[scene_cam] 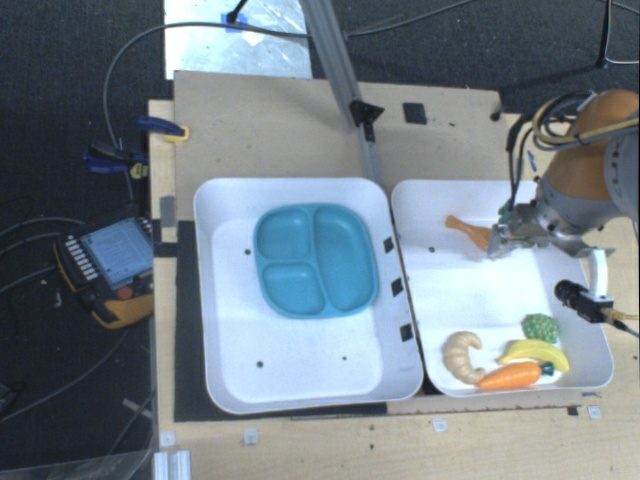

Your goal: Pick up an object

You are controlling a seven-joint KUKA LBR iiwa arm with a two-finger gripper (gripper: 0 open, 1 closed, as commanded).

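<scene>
In the right bin (430, 298), a tan-orange drumstick-shaped toy (464, 229) lies near the back left. My gripper (499, 241) is low over the bin, right at that toy's right end, and whether it touches the toy is unclear. The grey arm with its orange band (590, 158) reaches in from the right. Along the bin's front edge sit a beige croissant-like piece (462, 356), an orange carrot (510, 375), a yellow banana (536, 354) and a small green piece (540, 326).
The left bin (225, 348) holds a blue divided plate (316, 259). A grey pole (335, 48) slants over the bench at the back. A black part of the arm (580, 301) hangs over the right bin's right side.
</scene>
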